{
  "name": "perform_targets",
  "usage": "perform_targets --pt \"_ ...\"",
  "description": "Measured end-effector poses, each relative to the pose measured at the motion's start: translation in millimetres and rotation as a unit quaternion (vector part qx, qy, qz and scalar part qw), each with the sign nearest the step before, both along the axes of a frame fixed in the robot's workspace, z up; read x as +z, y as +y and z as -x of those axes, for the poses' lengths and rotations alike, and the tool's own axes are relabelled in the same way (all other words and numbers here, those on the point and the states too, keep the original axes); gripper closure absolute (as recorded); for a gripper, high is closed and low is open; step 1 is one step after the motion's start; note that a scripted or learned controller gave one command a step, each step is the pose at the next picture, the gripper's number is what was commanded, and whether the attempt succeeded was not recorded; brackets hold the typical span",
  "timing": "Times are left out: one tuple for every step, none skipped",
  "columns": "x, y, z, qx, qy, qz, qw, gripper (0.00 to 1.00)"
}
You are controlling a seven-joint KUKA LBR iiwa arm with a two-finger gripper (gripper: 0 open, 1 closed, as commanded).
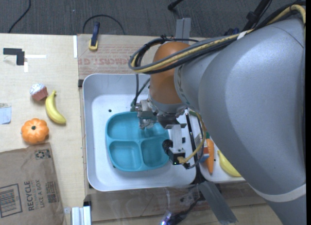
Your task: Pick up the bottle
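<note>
A: How far along is the pick?

B: Not far, by my reading. Nearest us is the rim of the white bin [97, 170], and inside it a blue divided tray [126, 146]. The gripper [146, 119] hangs over the tray's far edge, and nothing I can make out sits in it. Whether it is spread or pressed together, I cannot tell

A: And the bottle?

B: I cannot tell where it lies. The grey arm [252, 112] covers most of the right side, so it may be hidden under there. I'd judge that finding, grasping and lifting it are all still to do

A: What else is about?

B: Beside the arm, in the other bin, there's something orange, perhaps a carrot [209, 155], touching a yellow fruit [226, 166]. To the left, a cardboard box [26, 185] rests on the pale wooden bench [39, 68], then a small pumpkin [35, 130], a banana [54, 108] and a cupcake [38, 92] close together. Farther back, a clamp [94, 42] grips the bench edge, with dark carpet [121, 0] and loose cables beyond
</note>
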State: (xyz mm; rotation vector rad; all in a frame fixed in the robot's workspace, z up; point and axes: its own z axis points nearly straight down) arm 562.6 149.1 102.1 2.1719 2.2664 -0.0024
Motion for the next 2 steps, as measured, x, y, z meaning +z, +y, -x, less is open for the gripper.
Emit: perform_targets --pt "14.4 27.5 8.3 -0.09 0.001 -0.0005 0.9959 1.0" --pt "99.8 -53.6 -84.0 0.051 0.001 0.0 0.9987 1.0"
